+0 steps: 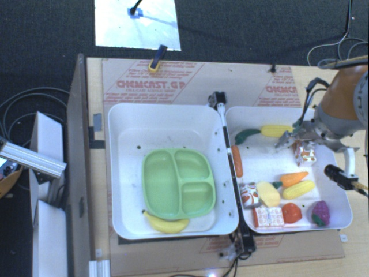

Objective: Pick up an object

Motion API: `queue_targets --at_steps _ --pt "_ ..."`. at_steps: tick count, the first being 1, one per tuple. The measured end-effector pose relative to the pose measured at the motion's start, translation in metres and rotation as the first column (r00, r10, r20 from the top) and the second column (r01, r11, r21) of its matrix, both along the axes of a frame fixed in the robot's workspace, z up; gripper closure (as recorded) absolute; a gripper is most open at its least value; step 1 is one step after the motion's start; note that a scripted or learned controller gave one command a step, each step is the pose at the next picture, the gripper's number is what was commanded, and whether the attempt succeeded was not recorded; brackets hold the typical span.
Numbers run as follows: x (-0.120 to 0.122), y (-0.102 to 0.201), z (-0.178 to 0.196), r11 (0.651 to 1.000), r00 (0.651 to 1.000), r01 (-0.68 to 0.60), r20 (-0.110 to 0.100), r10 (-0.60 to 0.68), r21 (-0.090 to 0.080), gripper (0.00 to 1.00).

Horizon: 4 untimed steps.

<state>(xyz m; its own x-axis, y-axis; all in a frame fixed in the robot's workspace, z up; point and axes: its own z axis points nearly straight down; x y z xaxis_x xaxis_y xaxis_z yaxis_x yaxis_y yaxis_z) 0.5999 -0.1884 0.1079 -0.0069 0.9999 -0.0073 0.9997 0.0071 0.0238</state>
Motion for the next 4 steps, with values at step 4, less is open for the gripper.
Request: queue_targets --at_steps 4 --pt "-0.109 0.034 -0.017 1.0 1.0 0.011 -0.001 -0.011 -0.007 0.0"
